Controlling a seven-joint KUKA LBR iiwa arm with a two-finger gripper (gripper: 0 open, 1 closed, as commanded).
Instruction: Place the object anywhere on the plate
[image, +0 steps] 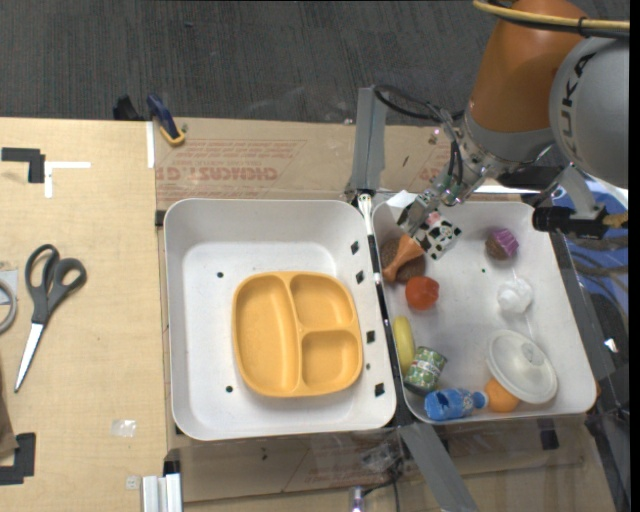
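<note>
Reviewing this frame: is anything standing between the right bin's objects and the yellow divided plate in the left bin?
Only the adjoining bin walls between the two bins; objects must be lifted over them. The yellow three-compartment plate has nothing on it. The gripper sits above the brown cone and black-and-white checkered piece.

**Quick rundown of the bench setup**

So the bench is light wood, pretty bare on the left side. A pair of scissors with grey handles lies there, tips toward the near edge. Black brackets sit at the bench's left edge, with a bit of white tape just beside the upper one. Behind the bins there's a brown cardboard sheet with red print, and a blue clip at its left corner. Floor past the bench is dark grey carpet. Light is even, no hard shadows.
</note>
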